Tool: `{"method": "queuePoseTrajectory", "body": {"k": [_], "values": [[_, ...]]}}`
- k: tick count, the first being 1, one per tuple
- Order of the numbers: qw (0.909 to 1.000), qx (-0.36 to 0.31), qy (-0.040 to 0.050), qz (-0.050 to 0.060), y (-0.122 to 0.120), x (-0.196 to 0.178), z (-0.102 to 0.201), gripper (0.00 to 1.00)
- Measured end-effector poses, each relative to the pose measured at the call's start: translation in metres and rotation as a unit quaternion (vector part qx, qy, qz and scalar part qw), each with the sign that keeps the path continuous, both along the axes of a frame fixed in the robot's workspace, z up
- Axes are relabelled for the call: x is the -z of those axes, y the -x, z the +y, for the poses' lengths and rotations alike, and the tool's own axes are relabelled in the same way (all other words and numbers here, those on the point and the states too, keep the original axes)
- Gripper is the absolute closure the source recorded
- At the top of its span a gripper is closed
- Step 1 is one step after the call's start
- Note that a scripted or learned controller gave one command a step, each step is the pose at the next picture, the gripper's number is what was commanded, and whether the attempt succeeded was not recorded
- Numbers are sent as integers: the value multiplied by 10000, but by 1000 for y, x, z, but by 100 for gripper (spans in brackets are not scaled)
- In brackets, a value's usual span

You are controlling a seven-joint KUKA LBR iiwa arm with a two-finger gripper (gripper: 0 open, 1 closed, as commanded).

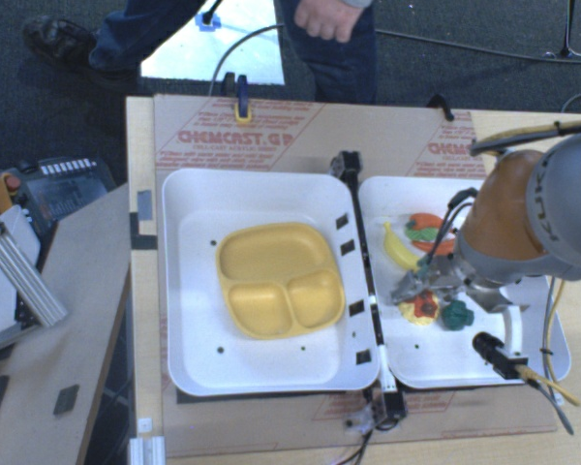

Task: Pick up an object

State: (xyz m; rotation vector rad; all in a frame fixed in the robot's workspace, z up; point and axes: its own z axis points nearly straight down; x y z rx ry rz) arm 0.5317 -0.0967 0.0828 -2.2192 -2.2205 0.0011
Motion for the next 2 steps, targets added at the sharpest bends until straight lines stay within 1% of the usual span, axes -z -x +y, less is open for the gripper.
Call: {"method": "queuePoseTrajectory", "body": {"k": [1,2], "values": [[10000,3,4,-19,-1,-12,0,100],[10000,-15,9,-37,5,-61,5,100]]}}
